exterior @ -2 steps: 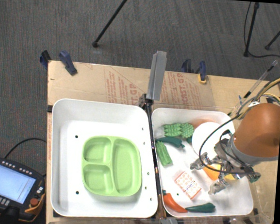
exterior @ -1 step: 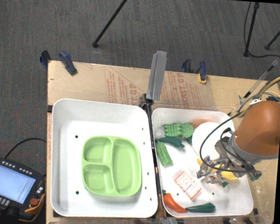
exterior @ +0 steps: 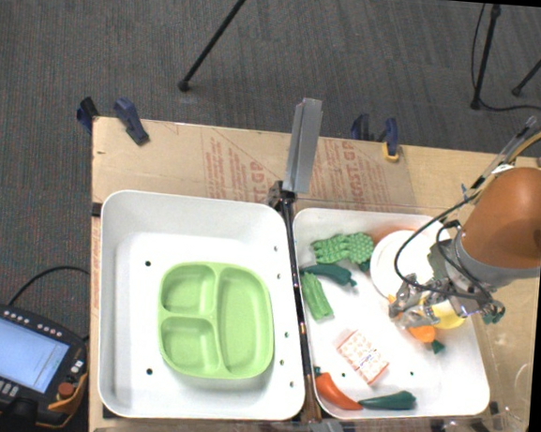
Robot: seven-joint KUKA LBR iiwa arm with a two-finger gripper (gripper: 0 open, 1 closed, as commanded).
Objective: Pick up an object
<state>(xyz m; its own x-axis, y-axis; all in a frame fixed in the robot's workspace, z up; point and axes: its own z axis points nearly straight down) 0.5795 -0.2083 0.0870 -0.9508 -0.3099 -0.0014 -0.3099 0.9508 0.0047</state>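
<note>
My gripper hangs low over the right side of the right bin, under the arm's orange band. Right under and beside it lie a yellow piece and a small orange piece; I cannot tell whether it touches either. A white round plate lies just to its left, partly hidden by the wrist cables. Further left are a bumpy green toy, a dark green piece and a green pod. A pink-and-white box sits near the bin's middle.
An orange-red carrot and a dark green piece lie by the right bin's front wall. The left bin holds a light green divided tray. A grey post stands behind the divide. A teach pendant sits at the lower left.
</note>
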